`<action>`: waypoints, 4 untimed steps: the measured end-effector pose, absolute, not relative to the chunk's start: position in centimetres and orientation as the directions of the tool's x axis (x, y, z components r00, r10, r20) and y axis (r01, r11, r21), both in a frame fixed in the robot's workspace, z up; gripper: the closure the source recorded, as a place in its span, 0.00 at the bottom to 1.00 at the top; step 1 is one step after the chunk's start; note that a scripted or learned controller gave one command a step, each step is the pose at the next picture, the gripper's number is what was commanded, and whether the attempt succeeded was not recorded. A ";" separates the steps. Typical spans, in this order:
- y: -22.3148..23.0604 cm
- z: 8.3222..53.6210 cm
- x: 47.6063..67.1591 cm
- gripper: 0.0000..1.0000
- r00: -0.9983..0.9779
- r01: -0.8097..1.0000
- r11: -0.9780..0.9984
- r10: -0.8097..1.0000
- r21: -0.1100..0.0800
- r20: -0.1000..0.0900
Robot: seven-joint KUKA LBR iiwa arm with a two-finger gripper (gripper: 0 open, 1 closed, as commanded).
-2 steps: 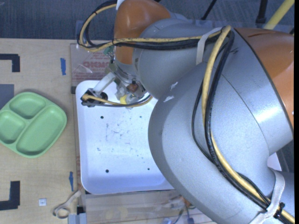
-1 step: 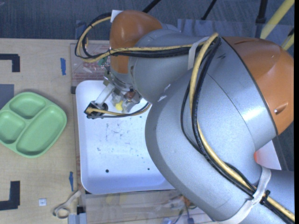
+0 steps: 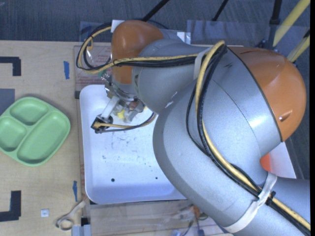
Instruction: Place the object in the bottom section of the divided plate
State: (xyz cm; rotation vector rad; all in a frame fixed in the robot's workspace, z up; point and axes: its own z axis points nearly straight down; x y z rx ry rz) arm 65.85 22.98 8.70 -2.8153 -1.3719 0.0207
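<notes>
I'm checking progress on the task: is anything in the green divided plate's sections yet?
Nothing yet: all three sections of the green divided plate show bare green, and it sits on the bench left of the white bin.

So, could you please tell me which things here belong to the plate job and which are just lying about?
Belongs to the job:
- green divided plate, on the bench left of the bin
- tool, low over the white bin

Just lying about:
- blue tape pieces
- black corner marks

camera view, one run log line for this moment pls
arm: over white bin | gripper: low in bin, small yellow object at tips, grasp unclear | divided plate: green, left of bin on bench, nothing in it | stage: pick
</notes>
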 end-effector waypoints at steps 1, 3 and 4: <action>22.5 8.7 66.1 1.00 0.822 0.570 -0.822 0.570 -0.002 0.005; 22.4 9.1 65.8 1.00 0.946 0.323 -0.946 0.323 -0.002 0.001; 22.4 10.1 65.9 1.00 0.947 0.320 -0.947 0.320 -0.003 0.004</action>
